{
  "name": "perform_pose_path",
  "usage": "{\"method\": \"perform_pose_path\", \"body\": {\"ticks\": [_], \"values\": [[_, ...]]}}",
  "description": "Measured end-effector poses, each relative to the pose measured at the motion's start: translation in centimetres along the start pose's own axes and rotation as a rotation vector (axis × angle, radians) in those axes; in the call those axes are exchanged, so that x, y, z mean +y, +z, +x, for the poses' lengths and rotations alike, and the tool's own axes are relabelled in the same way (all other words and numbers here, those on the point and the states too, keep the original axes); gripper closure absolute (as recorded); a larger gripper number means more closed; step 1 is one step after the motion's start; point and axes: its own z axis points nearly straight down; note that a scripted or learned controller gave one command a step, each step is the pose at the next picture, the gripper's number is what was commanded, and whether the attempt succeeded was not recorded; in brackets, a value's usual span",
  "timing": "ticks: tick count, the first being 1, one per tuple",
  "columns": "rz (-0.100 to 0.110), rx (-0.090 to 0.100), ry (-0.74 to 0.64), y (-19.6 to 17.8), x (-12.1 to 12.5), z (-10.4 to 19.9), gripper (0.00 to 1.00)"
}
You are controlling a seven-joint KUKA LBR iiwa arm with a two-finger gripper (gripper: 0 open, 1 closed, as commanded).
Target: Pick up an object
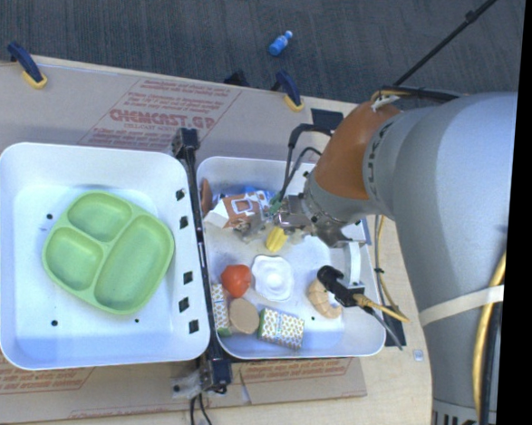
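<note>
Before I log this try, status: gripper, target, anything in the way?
Gripper low in right bin, fingers unreadable. Nothing seen held. Yellow piece just below it; white cup, red ball crowd close.

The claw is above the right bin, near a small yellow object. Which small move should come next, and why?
Probably a short descent straight down toward the yellow object. The claw sits just above and beside it in the right bin, and nothing shows between its fingers. The red ball and white cup lie apart from it, so the way looks free.

Two white bins [10,235]; one green plate [109,251]; one tomato [236,279]; three blue clamps [27,65].
</note>
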Motion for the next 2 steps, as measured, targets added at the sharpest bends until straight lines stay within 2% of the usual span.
{"method": "perform_pose_path", "body": {"ticks": [1, 2], "values": [[0.001, -0.001, -0.003, -1.1, 0.0, 0.0, 1.0], [-0.006, 0.0, 0.001, -14.6, 6.0, 5.1, 1.0]]}}
